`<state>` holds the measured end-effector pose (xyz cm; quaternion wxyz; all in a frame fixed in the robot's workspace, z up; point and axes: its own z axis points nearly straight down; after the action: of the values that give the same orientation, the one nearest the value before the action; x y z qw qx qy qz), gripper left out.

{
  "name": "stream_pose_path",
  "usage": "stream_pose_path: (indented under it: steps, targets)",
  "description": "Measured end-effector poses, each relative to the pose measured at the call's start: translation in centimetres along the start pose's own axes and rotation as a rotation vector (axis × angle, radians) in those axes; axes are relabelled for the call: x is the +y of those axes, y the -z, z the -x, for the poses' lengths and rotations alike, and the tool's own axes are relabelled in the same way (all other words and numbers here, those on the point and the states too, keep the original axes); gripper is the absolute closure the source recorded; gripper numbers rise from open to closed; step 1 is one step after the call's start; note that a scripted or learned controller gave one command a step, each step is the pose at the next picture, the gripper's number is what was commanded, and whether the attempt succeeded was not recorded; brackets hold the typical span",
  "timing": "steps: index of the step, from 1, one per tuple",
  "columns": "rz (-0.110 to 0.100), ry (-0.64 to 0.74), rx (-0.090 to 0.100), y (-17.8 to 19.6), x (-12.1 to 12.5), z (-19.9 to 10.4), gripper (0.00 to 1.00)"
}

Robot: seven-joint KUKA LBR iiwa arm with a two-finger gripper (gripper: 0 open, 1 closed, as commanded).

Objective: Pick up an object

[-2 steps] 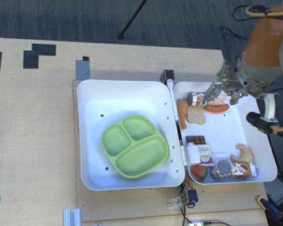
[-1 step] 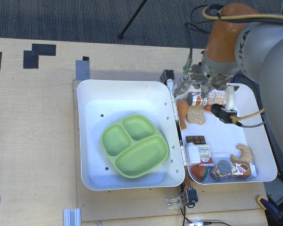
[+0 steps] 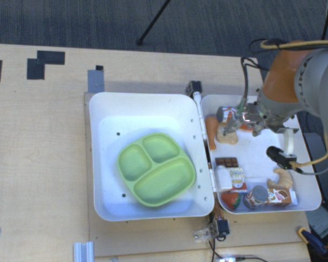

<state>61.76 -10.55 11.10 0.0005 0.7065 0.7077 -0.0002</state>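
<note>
My gripper [image 3: 242, 129] hangs over the back of the right bin [image 3: 311, 192], its fingers spread open. One finger is beside a tan bread-like piece [image 3: 227, 137] and a small can [image 3: 224, 113]. An orange carrot-like piece [image 3: 210, 131] lies along the bin's left wall. Toward the front lie a brown chocolate bar [image 3: 227, 162], a white labelled box [image 3: 234, 178], a red and green fruit [image 3: 231, 200], a grey round lid [image 3: 258, 192], a printed packet [image 3: 277, 198] and a tan toy [image 3: 282, 177]. Nothing is held between the fingers.
The left bin [image 3: 98, 146] holds a green divided plate [image 3: 156, 169]. A raised divider [image 3: 204, 141] separates the two bins. The arm's orange band [image 3: 281, 75] and grey body overhang the right bin's back right corner.
</note>
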Motion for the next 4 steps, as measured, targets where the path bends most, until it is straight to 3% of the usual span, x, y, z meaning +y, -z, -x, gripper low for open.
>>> stream_pose_path:
  steps: [1,2,3,4]
  targets:
    - [0.005,0.002,0.001,1.2,0.2,-0.2,1.00]
    - [0.007,0.005,0.001,15.7,4.9,-3.2,1.00]
    - [0.002,0.002,0.001,14.2,5.1,-0.8,1.00]
    - [0.001,0.001,0.001,9.6,5.1,1.7,1.00]
